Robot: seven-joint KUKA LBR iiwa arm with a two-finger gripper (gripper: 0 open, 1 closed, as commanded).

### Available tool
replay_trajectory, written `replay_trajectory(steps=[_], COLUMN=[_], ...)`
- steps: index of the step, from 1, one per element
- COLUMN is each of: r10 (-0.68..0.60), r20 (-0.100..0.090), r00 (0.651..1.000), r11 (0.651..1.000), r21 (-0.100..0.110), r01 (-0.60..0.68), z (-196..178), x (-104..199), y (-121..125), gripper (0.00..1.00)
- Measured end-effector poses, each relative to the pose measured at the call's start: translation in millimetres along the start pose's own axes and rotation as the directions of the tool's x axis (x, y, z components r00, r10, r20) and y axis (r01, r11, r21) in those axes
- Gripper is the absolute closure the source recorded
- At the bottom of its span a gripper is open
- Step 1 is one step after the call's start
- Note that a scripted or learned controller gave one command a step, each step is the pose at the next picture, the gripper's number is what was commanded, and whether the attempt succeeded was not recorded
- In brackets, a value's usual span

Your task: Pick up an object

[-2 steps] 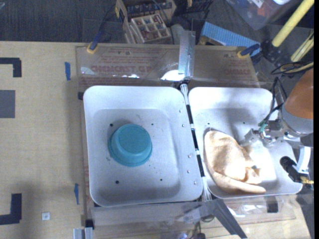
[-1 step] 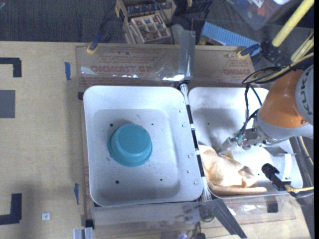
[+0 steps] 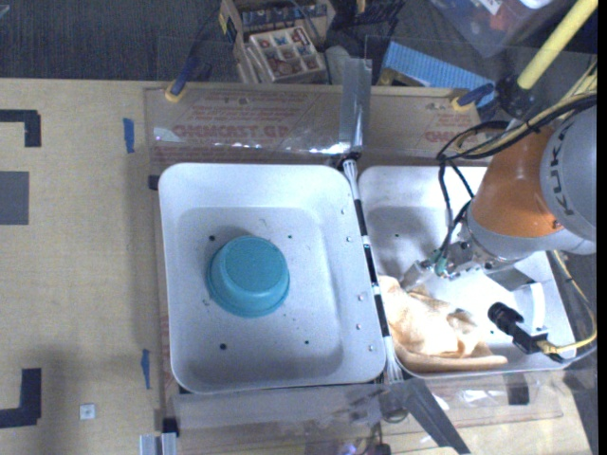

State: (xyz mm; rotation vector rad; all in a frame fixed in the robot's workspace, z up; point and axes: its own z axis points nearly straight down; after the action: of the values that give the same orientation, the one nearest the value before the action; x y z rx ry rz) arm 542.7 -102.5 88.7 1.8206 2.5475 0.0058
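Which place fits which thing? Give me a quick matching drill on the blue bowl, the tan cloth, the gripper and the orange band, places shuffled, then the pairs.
Things:
1. blue bowl
2. tan cloth
3. gripper
4. orange band

Places:
A. near corner of the right bin
B. on the arm, above the wrist
C. floor of the left bin
D. low in the right bin, at the cloth's far edge

Pairs: 1-C, 2-A, 3-D, 4-B

We see a teal bowl upside down in the left bin, a crumpled tan cloth in the right bin
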Motion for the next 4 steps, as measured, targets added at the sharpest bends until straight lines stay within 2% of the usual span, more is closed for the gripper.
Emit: replay_trajectory(steps=[1, 2, 3, 4], r10=[-0.101, -0.218, -0.054, -0.049], r20=[-0.001, -0.004, -0.004, -0.002], r00=[0.995, 0.976, 0.999, 0.999], r11=[0.995, 0.976, 0.999, 0.999], r21=[0.001, 0.0, 0.0, -0.003], r01=[0.101, 0.218, 0.054, 0.049], z=[0.3, -0.3, 0.2, -9.0], x=[-2.8, 2.0, -13.9, -16.3], y=[12.1, -39.6, -39.2, -39.4], gripper=[0.0, 0.0, 0.0, 1.0])
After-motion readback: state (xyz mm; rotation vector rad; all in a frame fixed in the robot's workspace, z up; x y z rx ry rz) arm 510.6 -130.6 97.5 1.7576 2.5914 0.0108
